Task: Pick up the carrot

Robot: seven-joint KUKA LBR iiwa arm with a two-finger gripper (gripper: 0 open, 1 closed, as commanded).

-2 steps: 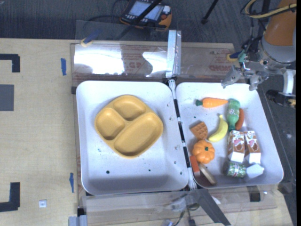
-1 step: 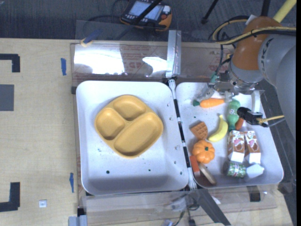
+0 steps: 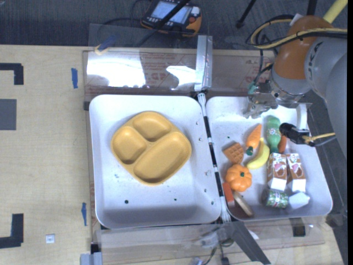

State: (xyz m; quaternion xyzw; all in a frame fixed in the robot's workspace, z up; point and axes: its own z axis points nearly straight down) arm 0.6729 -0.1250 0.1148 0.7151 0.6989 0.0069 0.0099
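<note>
Two white bins sit before you: the left bin (image 3: pixel 105 203) carries a yellow divided plate (image 3: pixel 151 146). In the right bin (image 3: pixel 317 203), near its middle, the carrot (image 3: pixel 253 138) lies steeply, long axis toward the far edge. The gripper (image 3: pixel 258 107) hovers near the far edge; its state cannot be told.

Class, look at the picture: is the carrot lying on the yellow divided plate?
No. The carrot lies in the right bin beside the banana, while the yellow plate sits in the left bin.
</note>
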